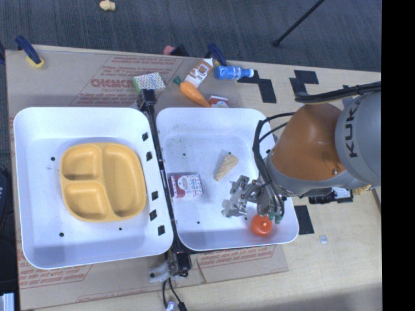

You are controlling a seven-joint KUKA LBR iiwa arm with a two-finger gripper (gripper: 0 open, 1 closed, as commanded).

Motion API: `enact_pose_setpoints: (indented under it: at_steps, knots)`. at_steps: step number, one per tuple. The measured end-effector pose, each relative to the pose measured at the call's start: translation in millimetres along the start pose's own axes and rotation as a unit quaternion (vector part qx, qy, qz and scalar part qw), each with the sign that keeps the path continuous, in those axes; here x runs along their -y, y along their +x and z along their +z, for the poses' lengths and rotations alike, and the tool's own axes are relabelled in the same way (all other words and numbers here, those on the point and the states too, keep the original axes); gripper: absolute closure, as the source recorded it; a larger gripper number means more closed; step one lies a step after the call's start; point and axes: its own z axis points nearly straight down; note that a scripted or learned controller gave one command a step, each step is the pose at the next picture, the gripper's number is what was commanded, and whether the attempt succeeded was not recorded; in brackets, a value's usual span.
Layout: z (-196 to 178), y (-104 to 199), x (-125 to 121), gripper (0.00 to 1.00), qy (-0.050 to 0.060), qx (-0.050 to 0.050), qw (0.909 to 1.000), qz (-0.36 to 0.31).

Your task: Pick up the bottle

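A small blue bottle (pixel 232 72) lies on its side on the bench behind the right bin, outside it. Beside it to the left lies a white bottle-like pack with an orange label (pixel 200 72). My gripper (pixel 235 199) hangs low over the right bin (pixel 194 118), in its front right part and far from both. Its metal fingers (pixel 241 185) point left and stand open with nothing between them. The grey and orange arm covers the bin's right rim.
In the right bin lie a red and white carton (pixel 185 185), a pale cone-shaped piece (pixel 225 166) and a red tomato (pixel 261 225) just right of the gripper. A carrot (pixel 194 94) lies behind the bin. A yellow divided plate (pixel 102 179) sits in the left bin.
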Motion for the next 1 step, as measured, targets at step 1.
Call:
enact_pose_setpoints:
  at_steps: [1]
  knots:
    - [-107.6,-11.9,32.4,1.00,0.001,0.003,0.9660,-0.258]
